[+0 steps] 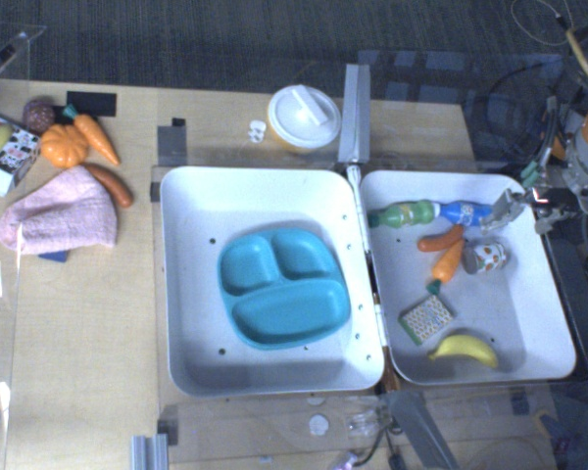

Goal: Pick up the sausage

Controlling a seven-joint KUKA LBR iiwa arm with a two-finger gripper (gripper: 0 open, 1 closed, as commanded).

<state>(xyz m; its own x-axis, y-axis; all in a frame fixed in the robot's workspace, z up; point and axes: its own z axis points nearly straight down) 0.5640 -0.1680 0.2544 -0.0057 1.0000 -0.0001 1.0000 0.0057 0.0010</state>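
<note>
Sausage (pixel 439 241) in the right bin (pixel 559 331), just left of the can (pixel 485 257), touching or nearly touching the carrot (pixel 449 262). Gripper (pixel 514 206) up and right of the can, at the end of the blue bottle (pixel 465 211); width of its opening impossible to tell.

Likely trouble: closing on the bottle or carrot instead, given the crowding left of the can; nudging the can over on the way down; rolling the sausage aside with a glancing touch.

Label on the can too small to read; no legible writing elsewhere.
</note>
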